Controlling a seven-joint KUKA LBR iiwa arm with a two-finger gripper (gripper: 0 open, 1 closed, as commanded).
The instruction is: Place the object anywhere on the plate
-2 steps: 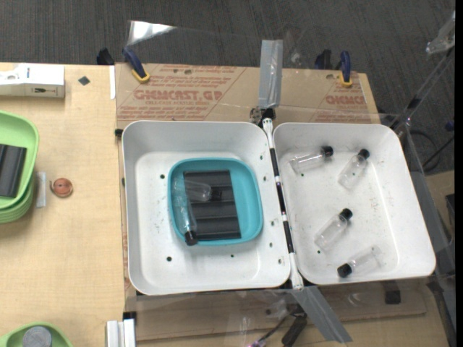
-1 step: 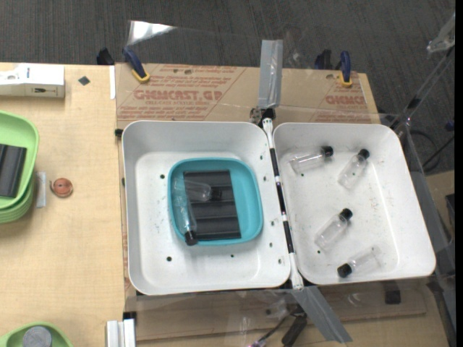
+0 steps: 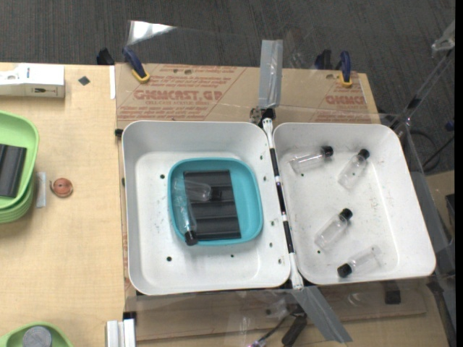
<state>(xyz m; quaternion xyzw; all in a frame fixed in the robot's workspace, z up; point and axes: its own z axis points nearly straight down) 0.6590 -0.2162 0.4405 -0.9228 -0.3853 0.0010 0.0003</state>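
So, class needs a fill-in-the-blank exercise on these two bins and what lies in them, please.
1. The teal plate sits in the ____ bin.
2. The right bin holds ____ clear vials with black caps.
3. On the plate, beside the black block, lies ____ vial.
4. The vials' caps are ____.

Missing words: left; four; one; black
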